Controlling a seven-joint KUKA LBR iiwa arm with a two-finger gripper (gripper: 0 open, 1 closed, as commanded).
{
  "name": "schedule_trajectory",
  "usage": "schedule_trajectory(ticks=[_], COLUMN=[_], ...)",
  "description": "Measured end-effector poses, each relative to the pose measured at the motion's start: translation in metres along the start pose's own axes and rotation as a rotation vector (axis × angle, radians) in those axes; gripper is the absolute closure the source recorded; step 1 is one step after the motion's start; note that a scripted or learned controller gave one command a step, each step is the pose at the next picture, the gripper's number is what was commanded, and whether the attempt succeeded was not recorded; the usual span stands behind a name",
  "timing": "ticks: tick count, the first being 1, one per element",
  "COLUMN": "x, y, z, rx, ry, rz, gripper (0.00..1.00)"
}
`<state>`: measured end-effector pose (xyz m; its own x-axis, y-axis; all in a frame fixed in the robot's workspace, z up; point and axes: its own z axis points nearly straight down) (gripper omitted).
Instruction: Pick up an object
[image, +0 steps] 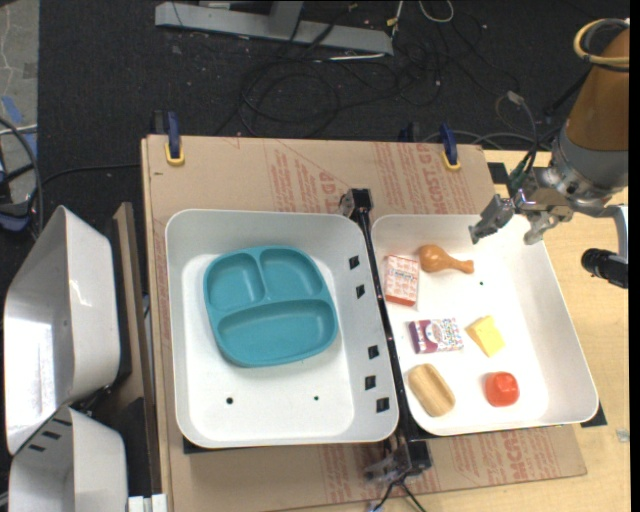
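The right bin (560, 330) holds several toy food items: a pink carton (402, 278), a chicken drumstick (443, 260), a purple-and-white packet (436, 335), a yellow cheese wedge (487, 335), a hot dog bun (431, 389) and a red piece (502, 388). My gripper (514, 222) hangs over the bin's back right corner, above and to the right of the drumstick. Its two dark fingers are spread apart with nothing between them.
The left bin (190, 400) bears a teal divided plate (270, 304). A black divider with clips runs between the bins. Two blue clamps (175, 140) pin the cardboard at the back. White containers (55, 330) stand off the bench at the left.
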<state>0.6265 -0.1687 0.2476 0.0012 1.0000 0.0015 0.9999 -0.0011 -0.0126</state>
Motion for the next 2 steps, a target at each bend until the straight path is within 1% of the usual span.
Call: schedule_trajectory(ticks=[1, 2], x=[0.001, -0.001], y=[0.002, 0.002], z=[-0.008, 0.056], rx=[-0.013, -0.008], ry=[-0.002, -0.001], rz=[-0.003, 0.000], gripper=[0.00, 0.00])
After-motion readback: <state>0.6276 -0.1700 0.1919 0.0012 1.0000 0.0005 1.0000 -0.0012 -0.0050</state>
